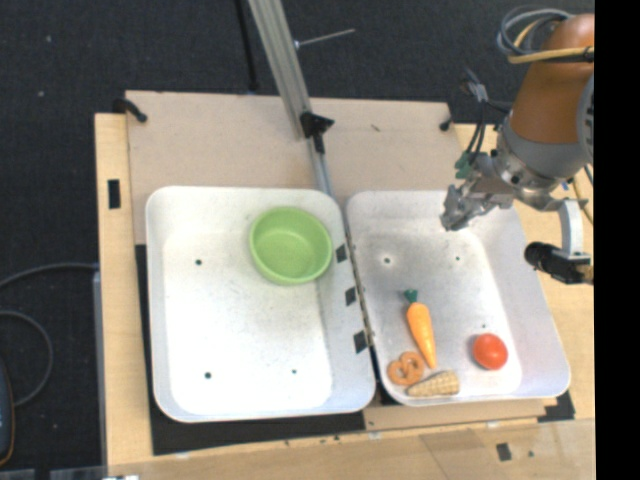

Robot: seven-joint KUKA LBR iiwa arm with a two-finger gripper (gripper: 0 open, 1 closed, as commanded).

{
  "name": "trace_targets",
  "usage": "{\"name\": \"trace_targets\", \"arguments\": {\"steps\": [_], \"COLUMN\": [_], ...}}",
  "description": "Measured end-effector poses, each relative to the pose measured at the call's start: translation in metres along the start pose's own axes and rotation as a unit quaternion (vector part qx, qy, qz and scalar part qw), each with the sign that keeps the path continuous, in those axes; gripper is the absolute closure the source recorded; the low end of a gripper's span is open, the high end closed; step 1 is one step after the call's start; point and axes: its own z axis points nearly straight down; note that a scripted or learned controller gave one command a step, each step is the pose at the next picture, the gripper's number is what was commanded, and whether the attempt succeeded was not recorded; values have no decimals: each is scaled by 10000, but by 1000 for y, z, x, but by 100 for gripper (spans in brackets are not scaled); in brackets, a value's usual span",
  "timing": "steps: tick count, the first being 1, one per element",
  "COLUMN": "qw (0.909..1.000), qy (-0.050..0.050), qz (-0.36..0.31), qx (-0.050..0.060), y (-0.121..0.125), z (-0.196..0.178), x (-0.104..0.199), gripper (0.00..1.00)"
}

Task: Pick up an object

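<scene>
Carrot [421,332] near right bin's [520,268] front, pincer [457,215] well apart above.

Robotics lab, plywood tabletop [220,143] on dark carpet [90,38], two white bins [180,298] side by side, aluminium camera post [280,53], loose cables [30,308], industrial arm [550,98] over toy food such as a plastic carrot [421,330]

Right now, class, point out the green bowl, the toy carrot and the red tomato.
green bowl [290,245], camera view, middle of its inside.
toy carrot [421,332], camera view, orange body.
red tomato [489,352], camera view, centre of its top.
</scene>
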Motion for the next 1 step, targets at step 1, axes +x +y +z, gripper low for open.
{"name": "trace_targets", "arguments": {"steps": [1], "qw": [10000], "qy": [6], "qz": [-15], "qx": [-10], "y": [10], "z": [-7], "x": [56], "gripper": [100]}}
